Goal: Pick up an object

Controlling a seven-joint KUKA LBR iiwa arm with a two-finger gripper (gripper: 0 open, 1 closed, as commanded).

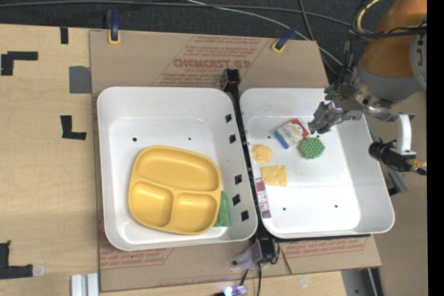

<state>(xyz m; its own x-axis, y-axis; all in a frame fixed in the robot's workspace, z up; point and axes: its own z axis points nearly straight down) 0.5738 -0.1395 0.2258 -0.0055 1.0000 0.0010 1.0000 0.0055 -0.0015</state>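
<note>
Camera view: claw (323,123) sits low in the right bin (361,211), just above the green bumpy ball (311,148) and right of the small snack packet (291,131). Can't tell if it's open or closed, too dark. Likely lining up on the ball or packet. Left of the ball: a yellow round piece (261,153) and a yellow wedge (275,175). Left bin (114,114) has the yellow divided tray (175,189). Cardboard (208,62) under the bins has red print, reads roughly "CHEMCAST"; packet label unreadable.

A yellow tray (173,188) lay in a white bin (114,111); the bumpy ball (311,148) was green, the cheese wedge (274,175) pale yellow.
</note>
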